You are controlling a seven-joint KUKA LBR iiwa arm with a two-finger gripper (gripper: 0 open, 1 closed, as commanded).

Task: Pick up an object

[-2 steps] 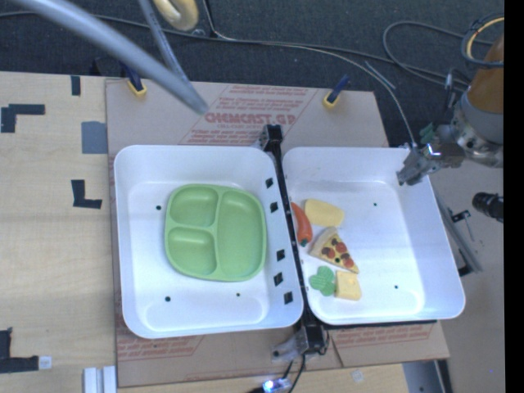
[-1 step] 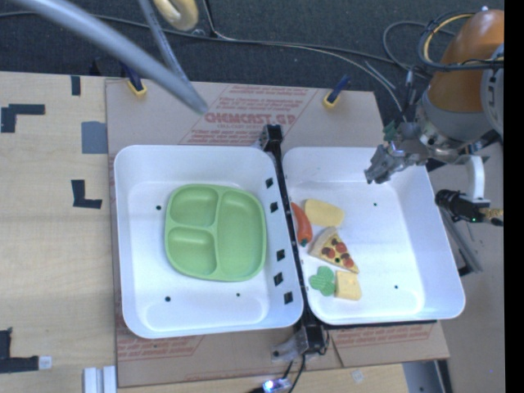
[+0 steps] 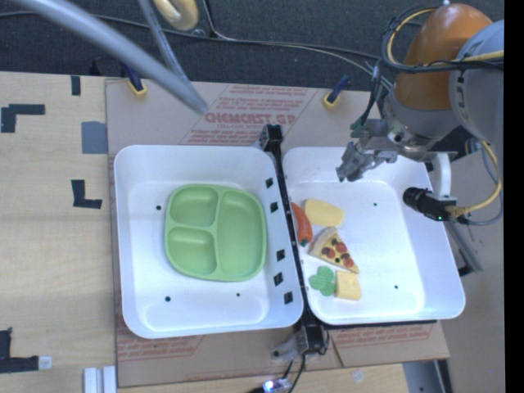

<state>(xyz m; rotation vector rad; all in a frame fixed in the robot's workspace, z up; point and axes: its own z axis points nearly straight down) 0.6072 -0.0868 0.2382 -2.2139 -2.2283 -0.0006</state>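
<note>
Arm parked over the back of the right bin, nothing picked up yet.

The gripper (image 3: 350,169) hangs over the far edge of the right bin (image 3: 409,244), and I honestly can't tell from this angle how its tips are set, but there's nothing between them. All the grabbable stuff is bunched at the left side of that bin, close to the divider: a carrot (image 3: 301,222), a yellow piece (image 3: 324,213) touching it, a pizza slice (image 3: 334,250) below those, then a green broccoli bit (image 3: 322,282) up against a cheese wedge (image 3: 348,286). The left bin (image 3: 139,219) just has a green divided plate (image 3: 216,232). If it were me, I'd go for the yellow piece since it's nearest. Come straight down, centered, and line the tips up so they don't snag the carrot beside it.
</note>
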